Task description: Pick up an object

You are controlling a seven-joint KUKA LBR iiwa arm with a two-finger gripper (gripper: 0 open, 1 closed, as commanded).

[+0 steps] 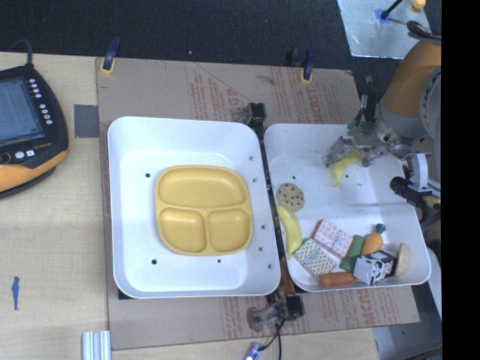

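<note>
We see gripper low in right bin, fingers pinching small yellow piece that hangs just below them. Cookie left of gripper and nearer us. Banana beyond cookie, along bin's left wall. Small boxes, carrot, milk carton clustered well below gripper. Yellow divided plate in left bin, far left of gripper.

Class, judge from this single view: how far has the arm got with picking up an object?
Done: the gripper has reached into the right bin.
In hand: a small yellow piece sits at its fingertips; whether it is gripped cannot be told.
Left: lifting it. The cookie, banana and other toys lie untouched in that bin.
</note>
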